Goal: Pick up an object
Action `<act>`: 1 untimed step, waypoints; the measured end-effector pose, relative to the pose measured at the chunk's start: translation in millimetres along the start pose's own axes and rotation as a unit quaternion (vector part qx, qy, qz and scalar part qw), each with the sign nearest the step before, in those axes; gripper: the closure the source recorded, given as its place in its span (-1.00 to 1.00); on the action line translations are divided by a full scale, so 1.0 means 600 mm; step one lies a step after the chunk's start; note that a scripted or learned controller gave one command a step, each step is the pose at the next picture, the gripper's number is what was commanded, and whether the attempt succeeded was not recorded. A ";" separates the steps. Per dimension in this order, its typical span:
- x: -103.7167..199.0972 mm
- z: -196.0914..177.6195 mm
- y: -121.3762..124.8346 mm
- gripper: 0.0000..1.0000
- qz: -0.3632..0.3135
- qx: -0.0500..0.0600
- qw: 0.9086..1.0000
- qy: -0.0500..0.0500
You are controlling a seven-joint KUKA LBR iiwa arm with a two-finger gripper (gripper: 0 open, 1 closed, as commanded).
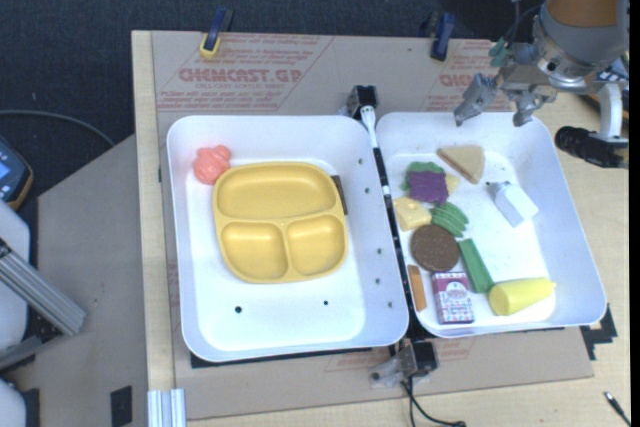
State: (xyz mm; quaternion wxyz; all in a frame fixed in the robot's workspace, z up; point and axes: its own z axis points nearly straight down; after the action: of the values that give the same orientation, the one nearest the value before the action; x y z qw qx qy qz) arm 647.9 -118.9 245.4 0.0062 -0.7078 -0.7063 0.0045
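Two fingers spread wide, my gripper [496, 105] hovers over the right bin's [570, 215] far rim, with the bread [461, 160] lying just below-left of it.

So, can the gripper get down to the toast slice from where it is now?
Probably yes. The open gripper hangs above the right bin's far edge, and the toast slice lies just below it with its top uncovered; only the purple grapes sit close beside it.

The surface [300, 65] is a brown printed board held by a yellow clamp [212, 35] and a blue clamp [440, 35] at its far edge. Two white bins, left bin [190, 245] and right bin [570, 225], sit touching side by side on it.
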 end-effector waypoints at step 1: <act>0.001 -0.014 0.004 -1.00 -0.001 -0.007 1.000 -0.001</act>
State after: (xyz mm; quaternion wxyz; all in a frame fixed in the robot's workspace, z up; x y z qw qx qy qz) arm 650.3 -118.7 253.5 0.0007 -0.7070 -0.7072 0.0002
